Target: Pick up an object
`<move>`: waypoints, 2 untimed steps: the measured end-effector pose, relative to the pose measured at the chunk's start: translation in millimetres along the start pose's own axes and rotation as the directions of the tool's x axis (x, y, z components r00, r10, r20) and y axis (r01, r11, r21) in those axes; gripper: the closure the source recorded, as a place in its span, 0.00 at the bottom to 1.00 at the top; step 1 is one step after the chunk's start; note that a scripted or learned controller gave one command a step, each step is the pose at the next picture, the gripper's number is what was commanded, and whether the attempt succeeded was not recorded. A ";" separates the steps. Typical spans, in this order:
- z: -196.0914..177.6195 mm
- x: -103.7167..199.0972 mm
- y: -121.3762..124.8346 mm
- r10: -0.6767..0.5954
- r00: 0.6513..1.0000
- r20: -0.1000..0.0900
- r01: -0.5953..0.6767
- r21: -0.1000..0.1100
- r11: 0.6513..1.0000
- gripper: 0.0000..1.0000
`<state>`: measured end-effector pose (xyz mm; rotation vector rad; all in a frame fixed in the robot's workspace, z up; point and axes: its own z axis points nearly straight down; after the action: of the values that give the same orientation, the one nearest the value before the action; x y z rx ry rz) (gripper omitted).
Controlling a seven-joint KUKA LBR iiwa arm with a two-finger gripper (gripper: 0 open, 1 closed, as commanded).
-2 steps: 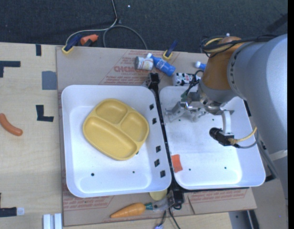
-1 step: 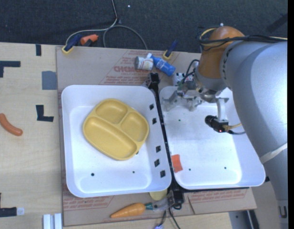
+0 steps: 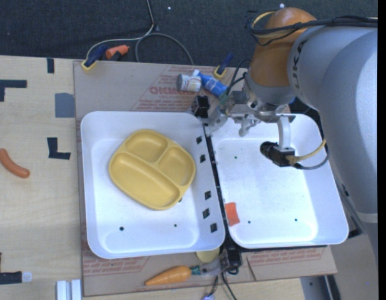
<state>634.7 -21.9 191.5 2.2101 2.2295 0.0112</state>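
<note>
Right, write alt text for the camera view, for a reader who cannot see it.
A grey robot arm with an orange band reaches in from the right, its claw over the far edge of the right white bin. The left white bin holds a yellow divided plate. A toy carrot lies in front of the bins, and a toy sausage on the bench to the left.

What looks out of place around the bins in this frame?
A toy hot dog lies far left on the bench, away from both bins. A toy carrot sits on the cardboard below the left bin. The yellow divided plate lies askew inside it.
</note>
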 end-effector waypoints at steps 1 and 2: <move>35.6 -119.9 19.7 0.014 1.000 0.007 -0.014 0.006 1.000 0.00; 99.1 -70.4 -19.2 0.006 1.000 0.001 -0.006 0.016 1.000 0.00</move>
<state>616.8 -92.1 92.0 2.2247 2.2299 -0.0085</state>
